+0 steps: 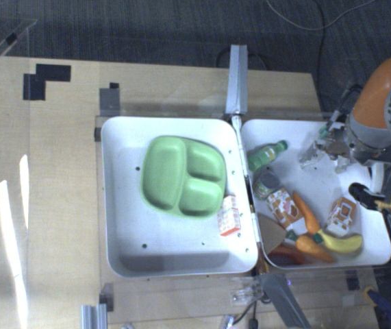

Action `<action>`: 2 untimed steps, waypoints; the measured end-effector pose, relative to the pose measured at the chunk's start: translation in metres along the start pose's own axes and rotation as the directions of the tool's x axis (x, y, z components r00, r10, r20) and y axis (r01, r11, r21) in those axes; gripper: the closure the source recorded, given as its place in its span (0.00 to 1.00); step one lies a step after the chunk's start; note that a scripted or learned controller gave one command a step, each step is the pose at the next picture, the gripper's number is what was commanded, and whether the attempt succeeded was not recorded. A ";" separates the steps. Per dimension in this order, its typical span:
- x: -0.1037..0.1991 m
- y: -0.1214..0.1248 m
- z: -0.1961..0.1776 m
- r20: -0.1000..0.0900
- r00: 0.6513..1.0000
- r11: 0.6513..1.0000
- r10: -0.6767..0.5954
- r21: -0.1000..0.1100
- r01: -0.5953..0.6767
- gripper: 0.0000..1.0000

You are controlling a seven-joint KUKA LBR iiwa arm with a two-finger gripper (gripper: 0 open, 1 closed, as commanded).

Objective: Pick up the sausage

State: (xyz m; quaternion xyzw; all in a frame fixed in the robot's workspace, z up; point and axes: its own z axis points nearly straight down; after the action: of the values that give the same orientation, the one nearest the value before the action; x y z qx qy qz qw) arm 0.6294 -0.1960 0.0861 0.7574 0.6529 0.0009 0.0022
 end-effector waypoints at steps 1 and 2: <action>0.033 -0.045 -0.002 -0.002 0.988 0.988 -0.152 -0.003 0.152 0.00; 0.041 -0.066 -0.002 0.000 0.978 0.978 -0.210 -0.007 0.210 0.00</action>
State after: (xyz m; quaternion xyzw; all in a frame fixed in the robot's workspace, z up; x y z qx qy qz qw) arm 0.5699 -0.1461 0.0880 0.6842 0.7292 0.0033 0.0048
